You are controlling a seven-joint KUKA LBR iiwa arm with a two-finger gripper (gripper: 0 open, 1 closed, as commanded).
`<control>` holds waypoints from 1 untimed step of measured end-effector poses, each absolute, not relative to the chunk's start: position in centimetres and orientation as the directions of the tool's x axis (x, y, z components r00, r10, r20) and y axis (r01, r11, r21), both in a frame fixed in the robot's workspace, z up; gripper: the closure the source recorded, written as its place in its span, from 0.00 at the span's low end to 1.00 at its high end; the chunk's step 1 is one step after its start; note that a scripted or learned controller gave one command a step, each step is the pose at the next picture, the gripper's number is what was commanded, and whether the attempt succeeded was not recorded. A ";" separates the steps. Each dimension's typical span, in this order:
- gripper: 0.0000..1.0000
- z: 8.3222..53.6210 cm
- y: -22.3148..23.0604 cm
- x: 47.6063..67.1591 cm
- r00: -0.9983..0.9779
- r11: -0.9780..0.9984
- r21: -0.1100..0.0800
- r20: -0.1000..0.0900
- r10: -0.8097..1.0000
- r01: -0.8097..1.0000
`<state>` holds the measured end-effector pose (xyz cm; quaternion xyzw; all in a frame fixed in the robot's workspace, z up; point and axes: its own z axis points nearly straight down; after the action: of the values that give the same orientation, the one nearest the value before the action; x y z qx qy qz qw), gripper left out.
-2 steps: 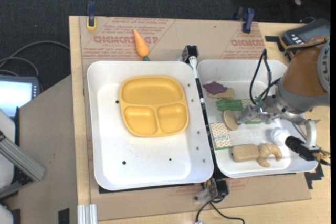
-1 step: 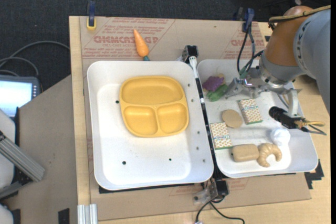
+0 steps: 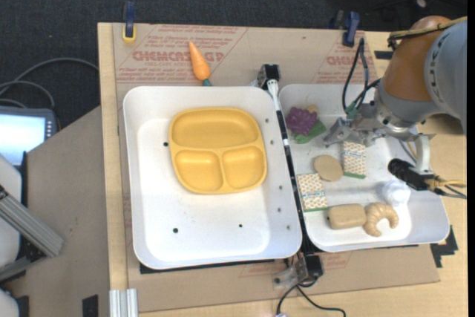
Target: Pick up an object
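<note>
I have the arm reaching in from the right, its orange band above the wrist, with the gripper [image 3: 361, 131] low over the back of the right bin [image 3: 427, 234]. From this slanted view I cannot tell whether the jaws are open or closed — the wrist hides the tips, and nothing shows between them, so I count nothing as held. Every candidate for the pick lies in that bin: a purple grape bunch [image 3: 301, 119] in the back corner near the divider, a small patterned packet [image 3: 355, 159] just below the gripper, a tan oval piece [image 3: 327, 167] beside it, a second patterned packet [image 3: 312, 191] nearer the left wall, and along the front a tan block [image 3: 346, 216] touching a croissant [image 3: 381, 217]. They look scattered loosely, which I judge leaves room to come down on one at a time; the packet and the oval piece are the closest to the jaws, so either seems the likely target. The left bin [image 3: 148, 182] carries a yellow divided plate [image 3: 218, 148], well apart from the arm and probably not in play. A toy carrot [image 3: 198, 61] lies outside both bins on the worktop [image 3: 111, 130], beyond the left bin's back rim — I would leave it. The flat packets may be hard to grip against the bin floor.
</note>
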<state>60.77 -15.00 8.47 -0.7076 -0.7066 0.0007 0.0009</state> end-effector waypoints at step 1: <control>0.00 8.5 -16.4 60.1 0.001 -0.001 -0.002 0.000 1.000 1.000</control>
<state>60.11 -16.35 8.48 -0.7076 -0.7066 0.0006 0.0008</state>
